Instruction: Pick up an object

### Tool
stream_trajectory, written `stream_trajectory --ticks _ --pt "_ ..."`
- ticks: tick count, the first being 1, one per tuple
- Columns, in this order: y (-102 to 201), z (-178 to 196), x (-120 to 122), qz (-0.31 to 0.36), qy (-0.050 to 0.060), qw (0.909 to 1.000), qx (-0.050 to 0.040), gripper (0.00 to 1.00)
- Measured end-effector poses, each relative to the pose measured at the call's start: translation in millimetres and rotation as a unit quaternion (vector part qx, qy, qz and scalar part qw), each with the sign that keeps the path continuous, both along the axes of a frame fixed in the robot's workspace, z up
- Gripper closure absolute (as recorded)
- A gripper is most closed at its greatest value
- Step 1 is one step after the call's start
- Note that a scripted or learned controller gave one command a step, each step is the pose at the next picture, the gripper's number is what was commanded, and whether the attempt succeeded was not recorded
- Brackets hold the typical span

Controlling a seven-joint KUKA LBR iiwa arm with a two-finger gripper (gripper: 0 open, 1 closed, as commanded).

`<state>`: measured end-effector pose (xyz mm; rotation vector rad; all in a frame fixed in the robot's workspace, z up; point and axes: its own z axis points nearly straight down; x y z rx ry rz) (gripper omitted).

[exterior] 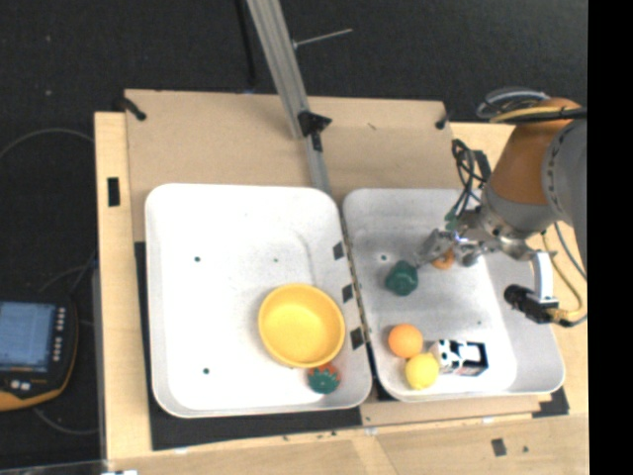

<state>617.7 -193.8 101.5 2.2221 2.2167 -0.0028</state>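
Claw (447,248) low in the right bin (514,364), near its upper middle. Something small and orange sits at its tips; I cannot tell whether the claw is open, closed or gripping it. Nearest clear target, I judge: the dark green lump (402,279), just beside the claw at about 8 o'clock. Rounded, squat, no obvious long axis. Orange ball (404,340) and yellow ball (421,371) lie farther off at 7 o'clock, touching. Yellow bowl (301,325) in left bin (198,236).
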Motion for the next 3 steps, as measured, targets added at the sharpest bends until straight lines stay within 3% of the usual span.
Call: stream_trajectory --ticks 1,3 --pt "-0.9 11.5 0.9 -0.001 -0.002 1.0000 -0.0002 1.00" --pt "1.0 125.1 -2.1 0.002 -0.001 1.0000 0.0009 1.00"
